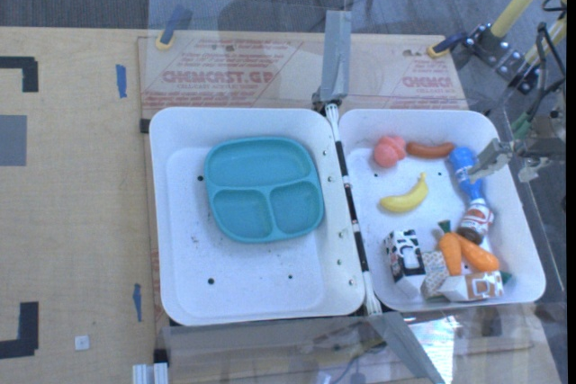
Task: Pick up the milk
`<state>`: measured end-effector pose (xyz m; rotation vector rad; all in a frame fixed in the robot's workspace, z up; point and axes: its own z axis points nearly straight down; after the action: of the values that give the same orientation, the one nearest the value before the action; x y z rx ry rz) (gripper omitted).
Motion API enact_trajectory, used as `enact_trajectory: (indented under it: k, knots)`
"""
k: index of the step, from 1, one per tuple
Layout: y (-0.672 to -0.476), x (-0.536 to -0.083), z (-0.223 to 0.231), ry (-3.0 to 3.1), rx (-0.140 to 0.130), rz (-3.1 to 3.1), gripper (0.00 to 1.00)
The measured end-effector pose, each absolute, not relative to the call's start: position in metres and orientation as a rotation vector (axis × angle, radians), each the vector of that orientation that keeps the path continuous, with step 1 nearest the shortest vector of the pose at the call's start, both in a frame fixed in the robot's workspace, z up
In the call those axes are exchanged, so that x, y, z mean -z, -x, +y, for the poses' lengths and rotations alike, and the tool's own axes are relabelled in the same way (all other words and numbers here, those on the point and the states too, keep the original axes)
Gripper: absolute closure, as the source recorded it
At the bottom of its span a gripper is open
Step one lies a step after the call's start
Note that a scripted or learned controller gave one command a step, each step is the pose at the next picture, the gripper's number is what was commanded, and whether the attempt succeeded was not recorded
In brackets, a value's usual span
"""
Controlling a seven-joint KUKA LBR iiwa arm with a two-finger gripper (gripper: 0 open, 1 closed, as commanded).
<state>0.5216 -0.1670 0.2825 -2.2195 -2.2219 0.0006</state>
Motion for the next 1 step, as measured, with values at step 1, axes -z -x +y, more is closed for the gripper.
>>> enact_trajectory:
  k: [1]
  knots:
    - [-0.551, -0.1675, -0.122, 2.136, -0.001, -2.303, 0.0]
